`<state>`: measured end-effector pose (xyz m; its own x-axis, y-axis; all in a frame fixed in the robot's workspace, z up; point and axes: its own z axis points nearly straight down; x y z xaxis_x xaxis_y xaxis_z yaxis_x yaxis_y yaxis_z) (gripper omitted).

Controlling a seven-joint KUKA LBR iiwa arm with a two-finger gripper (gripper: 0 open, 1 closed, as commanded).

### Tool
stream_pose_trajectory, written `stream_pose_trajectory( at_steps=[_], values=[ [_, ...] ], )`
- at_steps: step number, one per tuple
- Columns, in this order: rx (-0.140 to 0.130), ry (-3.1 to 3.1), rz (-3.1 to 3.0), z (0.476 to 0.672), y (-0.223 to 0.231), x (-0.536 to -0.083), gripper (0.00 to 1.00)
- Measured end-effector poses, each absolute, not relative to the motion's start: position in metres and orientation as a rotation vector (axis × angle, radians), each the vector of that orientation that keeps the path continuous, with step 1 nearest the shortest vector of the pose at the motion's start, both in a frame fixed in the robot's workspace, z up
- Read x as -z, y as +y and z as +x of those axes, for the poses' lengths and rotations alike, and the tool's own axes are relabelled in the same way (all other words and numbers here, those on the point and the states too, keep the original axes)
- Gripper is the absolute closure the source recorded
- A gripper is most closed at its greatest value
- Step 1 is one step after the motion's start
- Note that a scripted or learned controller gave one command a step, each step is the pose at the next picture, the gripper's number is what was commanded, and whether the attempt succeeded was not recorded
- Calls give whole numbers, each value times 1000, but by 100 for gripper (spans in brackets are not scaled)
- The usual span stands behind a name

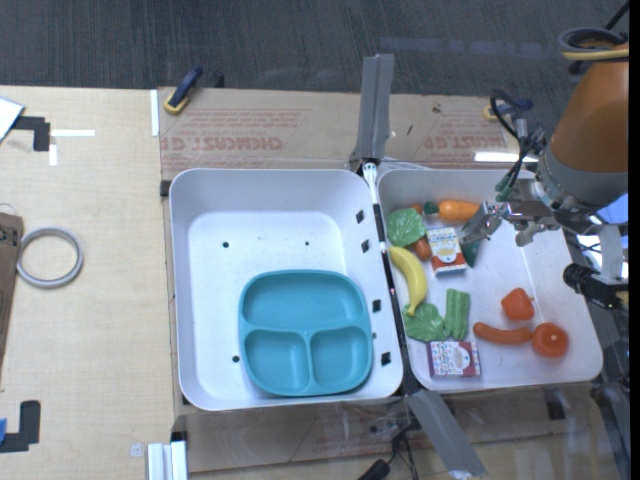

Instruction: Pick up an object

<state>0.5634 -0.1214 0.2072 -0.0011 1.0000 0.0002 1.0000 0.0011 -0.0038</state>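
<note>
Pale wooden bench (80, 368) over dark carpet, brown cardboard sheet under two shallow white bins. Left white bin (200, 208) holds a teal three-compartment plastic plate (305, 330), lower centre of frame. Right white bin (575, 353) holds the toy food clutter: yellow plastic banana (410, 275) along the left wall, green leafy lettuce piece (404, 226) above it, second green leafy piece (424, 322) below, green ribbed pickle-like piece (457, 312) beside that, small red-and-white carton (446, 248) near the top, orange carrot-like piece (458, 209) at the upper edge, pink-and-white flat packet (454, 357) at the lower edge, orange-red sausage (502, 334), red pepper-like piece (517, 304) and round red tomato (550, 339) at lower right. Grey arm with orange band comes in from upper right; the two-finger gripper (484, 226) sits low over the upper part of the right bin, just right of the carton and carrot piece. Can't tell how far the gripper is open at this resolution, and nothing is visibly held. Judgement: approach/descent step, no grasp yet. Likely target is the carton or something just beside it. Next move needs a straight drop onto one item, closing without nudging neighbours, since that corner is tightly packed.
</note>
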Motion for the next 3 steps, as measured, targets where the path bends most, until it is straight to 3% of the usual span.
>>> stream_pose_trajectory(
  at_steps=[2, 3],
  values=[
    [-1, -2191, -2249, 477, -193, -91, 0],
    [-1, -2187, -2256, 508, -216, -148, 0]
  ],
)
